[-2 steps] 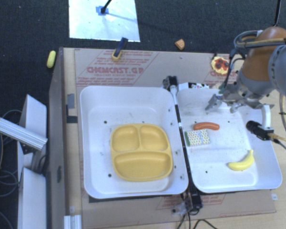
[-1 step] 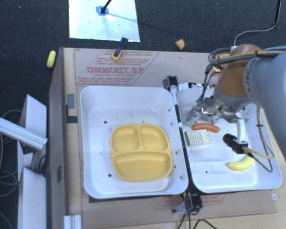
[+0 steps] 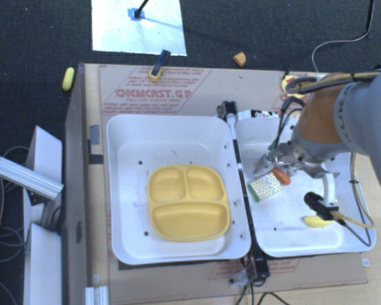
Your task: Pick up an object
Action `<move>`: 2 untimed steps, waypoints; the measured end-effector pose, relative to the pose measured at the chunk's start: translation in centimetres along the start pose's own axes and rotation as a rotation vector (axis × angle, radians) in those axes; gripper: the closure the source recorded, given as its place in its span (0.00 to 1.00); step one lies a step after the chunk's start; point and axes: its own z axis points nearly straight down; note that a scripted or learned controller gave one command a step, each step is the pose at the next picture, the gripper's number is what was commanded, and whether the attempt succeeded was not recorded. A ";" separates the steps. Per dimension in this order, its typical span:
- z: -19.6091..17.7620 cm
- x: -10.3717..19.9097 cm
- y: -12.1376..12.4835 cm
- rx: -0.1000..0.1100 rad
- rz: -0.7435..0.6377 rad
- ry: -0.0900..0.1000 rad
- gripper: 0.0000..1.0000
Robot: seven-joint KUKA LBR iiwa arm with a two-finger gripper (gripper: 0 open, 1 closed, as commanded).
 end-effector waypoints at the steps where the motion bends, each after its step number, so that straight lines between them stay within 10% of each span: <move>1: -1.1 0.0 0.1 -0.003 -0.001 0.000 1.00; 2: -10.1 5.8 -2.0 -0.004 -0.003 0.001 1.00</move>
